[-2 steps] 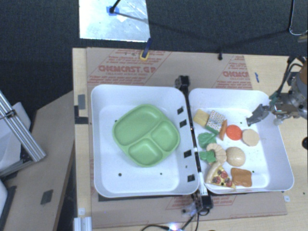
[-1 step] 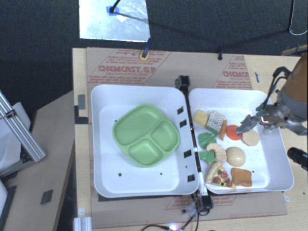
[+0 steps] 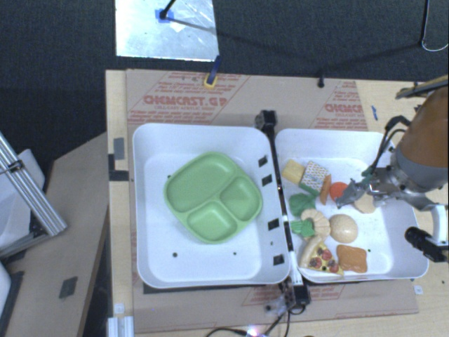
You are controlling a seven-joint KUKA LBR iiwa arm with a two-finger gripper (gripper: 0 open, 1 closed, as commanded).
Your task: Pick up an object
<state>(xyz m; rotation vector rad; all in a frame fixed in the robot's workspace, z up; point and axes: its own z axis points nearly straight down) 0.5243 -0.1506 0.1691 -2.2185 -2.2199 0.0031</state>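
Over right bin (image 3: 403, 257), arm (image 3: 428, 146) angled low, gripper (image 3: 349, 194) near toy food; jaws' state unclear.

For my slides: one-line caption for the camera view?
Arm's pincer low over toy food in the right bin; green divided plate in the left bin.

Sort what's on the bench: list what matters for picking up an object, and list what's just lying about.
Job:
gripper
toy foods in the right bin: pizza slice, egg, cheese wedge

Lying about:
green divided plate
left bin
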